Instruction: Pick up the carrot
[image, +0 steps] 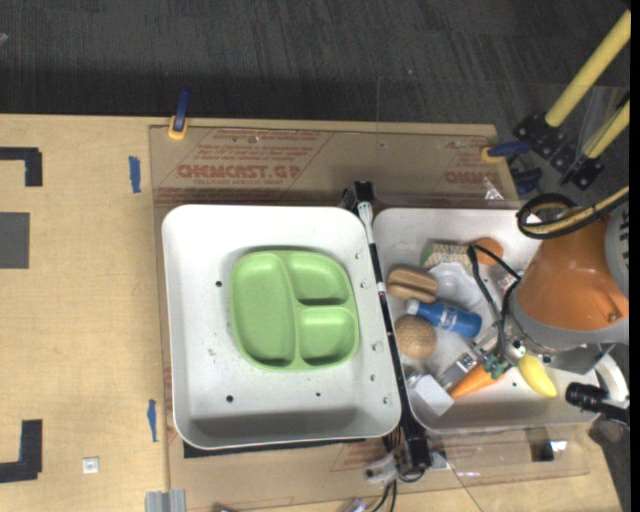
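Carrot (473, 380) low in right bin (400, 235), just beside banana (537, 377), below blue bottle (450, 319). Pincer (497, 360) at carrot's thick end, grip state cannot tell. Risk: crowding by carrot, could slip or snag banana

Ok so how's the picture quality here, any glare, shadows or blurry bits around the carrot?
In the camera view the lighting is even and soft; the left bin is bright, nearly washed out, with faint shadow under its near rim. The green plate reads sharply. The carrot is small and slightly soft, crowded by cables and the arm, which hides the jaws.
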